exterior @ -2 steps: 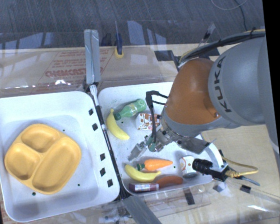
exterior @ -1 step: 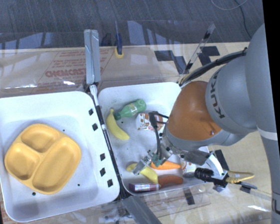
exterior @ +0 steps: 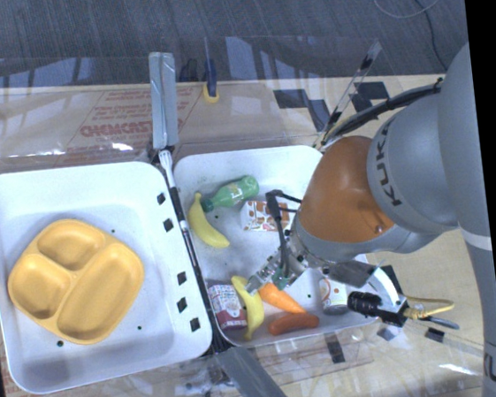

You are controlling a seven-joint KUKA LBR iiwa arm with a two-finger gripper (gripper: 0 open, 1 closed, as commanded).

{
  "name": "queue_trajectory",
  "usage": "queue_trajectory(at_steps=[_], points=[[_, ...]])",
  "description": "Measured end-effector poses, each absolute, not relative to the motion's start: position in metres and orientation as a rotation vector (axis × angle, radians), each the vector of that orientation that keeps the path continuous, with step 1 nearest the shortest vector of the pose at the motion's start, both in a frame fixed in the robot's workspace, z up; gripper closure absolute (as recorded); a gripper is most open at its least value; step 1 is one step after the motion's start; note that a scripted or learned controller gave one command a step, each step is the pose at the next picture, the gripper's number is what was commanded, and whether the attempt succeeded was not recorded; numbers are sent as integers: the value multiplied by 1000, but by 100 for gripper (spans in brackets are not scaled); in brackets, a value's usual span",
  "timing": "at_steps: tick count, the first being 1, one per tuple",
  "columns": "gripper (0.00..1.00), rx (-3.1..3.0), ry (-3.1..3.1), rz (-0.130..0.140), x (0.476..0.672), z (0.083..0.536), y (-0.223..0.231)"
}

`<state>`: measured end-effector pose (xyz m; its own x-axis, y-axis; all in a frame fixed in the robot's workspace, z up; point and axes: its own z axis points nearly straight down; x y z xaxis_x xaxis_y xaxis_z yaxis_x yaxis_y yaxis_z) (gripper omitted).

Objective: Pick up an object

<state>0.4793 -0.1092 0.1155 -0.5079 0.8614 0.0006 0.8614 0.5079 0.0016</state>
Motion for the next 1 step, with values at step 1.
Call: queue_trajectory(at_steps=[1], points=[[100,1565,2726,-1,570,191,-53]])
